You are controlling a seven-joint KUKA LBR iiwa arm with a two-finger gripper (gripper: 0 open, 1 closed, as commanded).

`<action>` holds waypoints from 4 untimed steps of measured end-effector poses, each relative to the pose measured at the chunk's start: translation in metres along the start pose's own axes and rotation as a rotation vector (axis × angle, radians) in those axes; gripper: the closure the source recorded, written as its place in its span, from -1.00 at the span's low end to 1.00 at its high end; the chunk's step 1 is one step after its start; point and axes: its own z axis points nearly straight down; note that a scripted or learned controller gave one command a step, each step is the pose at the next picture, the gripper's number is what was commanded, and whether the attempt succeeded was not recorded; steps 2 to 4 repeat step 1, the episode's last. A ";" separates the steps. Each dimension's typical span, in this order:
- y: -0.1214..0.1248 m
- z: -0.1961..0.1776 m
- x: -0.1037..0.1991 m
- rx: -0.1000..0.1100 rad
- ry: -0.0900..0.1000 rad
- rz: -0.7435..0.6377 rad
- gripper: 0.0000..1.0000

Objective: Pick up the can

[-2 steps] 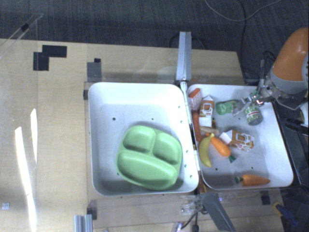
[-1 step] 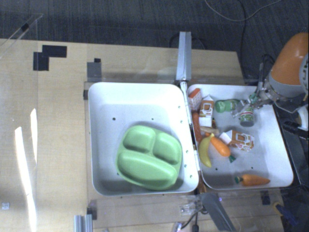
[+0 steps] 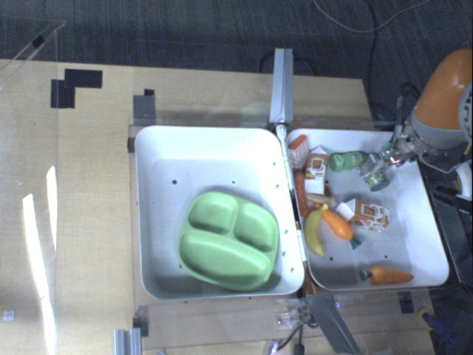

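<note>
Can (image 3: 346, 161), a short green cylinder with a dull sheen, is lying on its side in the far part of the right bin (image 3: 432, 228), just beside the gripper (image 3: 378, 173) on its left. The gripper is hanging low over the bin floor at the end of the grey wrist, with a small greyish-green blur at its tip, and whether it is clenched or released cannot be told at this slant. Nothing is showing clearly as held. Behind it the arm (image 3: 443, 102) is rising as a rounded orange dome above a grey collar.

Around the can, a red-orange carton (image 3: 298, 151) is standing in the bin's far left corner and a small white box (image 3: 316, 166) with orange print is sitting between the carton and the can. Nearer the camera, a crinkled snack packet (image 3: 369, 214) is lying flat, a smooth orange carrot (image 3: 338, 225) is touching a curved yellow banana (image 3: 314, 232), and a second carrot (image 3: 389, 275) is resting along the near wall.

In the left bin (image 3: 148, 198), a glossy green plate (image 3: 230, 240) with three moulded compartments is lying tilted
</note>
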 end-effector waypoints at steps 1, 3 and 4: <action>0.045 -0.135 0.076 0.006 0.006 -0.217 1.00; 0.045 -0.135 0.076 0.006 0.006 -0.217 1.00; 0.045 -0.135 0.076 0.006 0.006 -0.217 1.00</action>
